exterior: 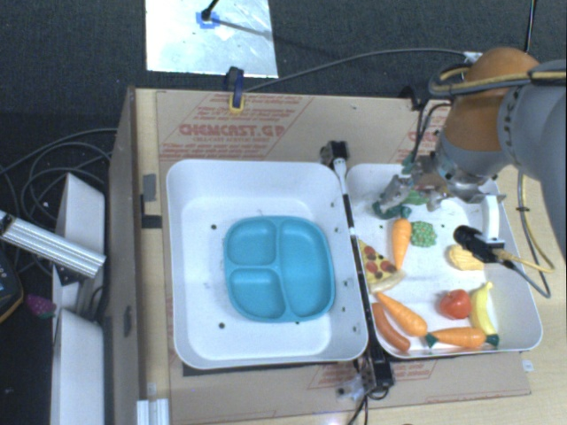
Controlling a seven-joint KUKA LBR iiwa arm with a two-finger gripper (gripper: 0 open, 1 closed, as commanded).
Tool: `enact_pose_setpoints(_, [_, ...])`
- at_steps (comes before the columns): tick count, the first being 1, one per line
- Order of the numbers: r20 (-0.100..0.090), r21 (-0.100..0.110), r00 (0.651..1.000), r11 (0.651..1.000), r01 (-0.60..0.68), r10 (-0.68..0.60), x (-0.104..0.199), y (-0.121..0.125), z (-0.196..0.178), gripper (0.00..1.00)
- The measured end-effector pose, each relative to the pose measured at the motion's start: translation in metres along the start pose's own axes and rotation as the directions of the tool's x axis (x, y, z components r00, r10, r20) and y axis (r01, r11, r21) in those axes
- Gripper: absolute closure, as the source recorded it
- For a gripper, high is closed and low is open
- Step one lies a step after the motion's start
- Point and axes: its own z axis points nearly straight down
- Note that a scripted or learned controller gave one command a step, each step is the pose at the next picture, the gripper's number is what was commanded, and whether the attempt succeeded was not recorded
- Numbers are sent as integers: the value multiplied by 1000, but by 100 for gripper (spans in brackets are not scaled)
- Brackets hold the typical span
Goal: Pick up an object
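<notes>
Nearest, along the right-hand white bin's (523,330) front edge, lie two orange toy carrots (403,319) and (456,336), a yellow banana (483,306) and a red tomato (454,303); further in sit a pizza slice (378,266), a third upright carrot (401,241), green peas (423,234) and a yellow piece (464,258); the left bin (195,237) bears a blue sectioned plate (277,268). Farthest, the gripper (391,200) hangs low at the bin's back — whether its jaws are apart or together cannot be told.

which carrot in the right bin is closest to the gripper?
The upright carrot beside the green broccoli piece, just below the gripper. The other two carrots lie along the bin's near edge.
</notes>
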Motion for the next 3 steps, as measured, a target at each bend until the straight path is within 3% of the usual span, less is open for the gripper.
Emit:
enact_pose_setpoints(1, [1, 6, 1000, 1000, -2, 1, -1, 39, 58, 0])
enact_pose_setpoints(2, [0, -4, 1000, 1000, 0, 0, -5, -22, 62, 0])
enact_pose_setpoints(3, [0, -6, 1000, 1000, 1, -1, -5, -21, 51, 100])
